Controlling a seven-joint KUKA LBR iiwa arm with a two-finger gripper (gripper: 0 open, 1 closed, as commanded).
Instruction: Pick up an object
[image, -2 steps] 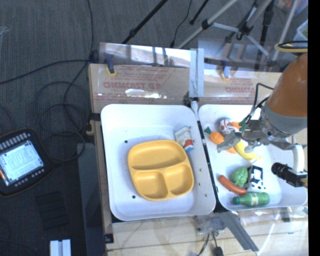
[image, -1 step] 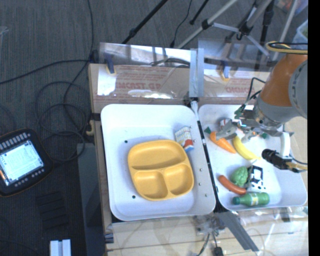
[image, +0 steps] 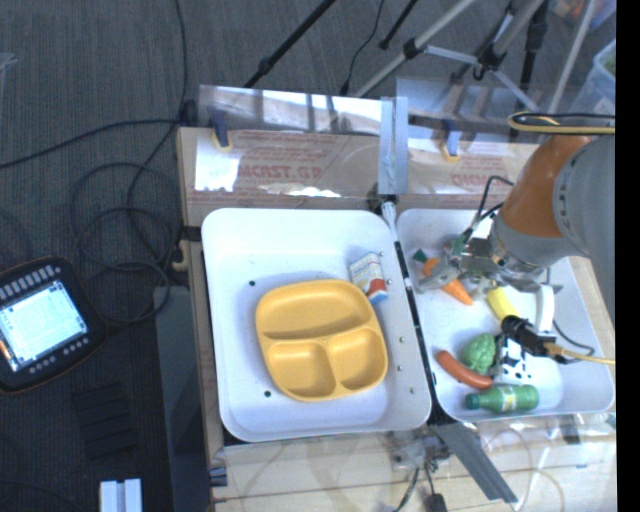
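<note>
The single fixed camera is looking down on the bench (image: 200, 300) from above at a slant, taking in both white bins side by side. The left bin (image: 225, 260) is sitting near the middle of the frame, and the right bin (image: 580, 300) is lying just beside it toward the right edge. Beyond the left bin, at the top, the camera is catching a taped cardboard wall (image: 300, 170) and tripod legs (image: 450, 45). To the left of the left bin it is showing dark floor, cables and a lit handheld screen (image: 40, 322). The arm (image: 560, 200) is entering from the right, above the right bin.
</note>
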